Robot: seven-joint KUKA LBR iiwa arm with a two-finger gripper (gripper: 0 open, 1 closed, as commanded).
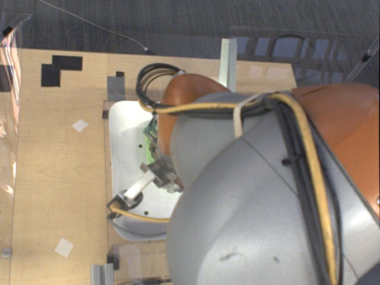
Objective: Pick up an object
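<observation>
One white bin [122,129] sits centre-left under the big grey arm [249,206]; the hand [161,176] hangs over it, can't tell its grip.

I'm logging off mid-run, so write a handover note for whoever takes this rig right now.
Claw: low in the bin, under the arm; whether it is open or shut cannot be told.
Things: a green scrap shows in the bin at the arm's edge; what it is cannot be told.
Done: no pick confirmed, and nothing is seen held.
Left: the pick itself. Check the grasp once the arm lifts.
</observation>
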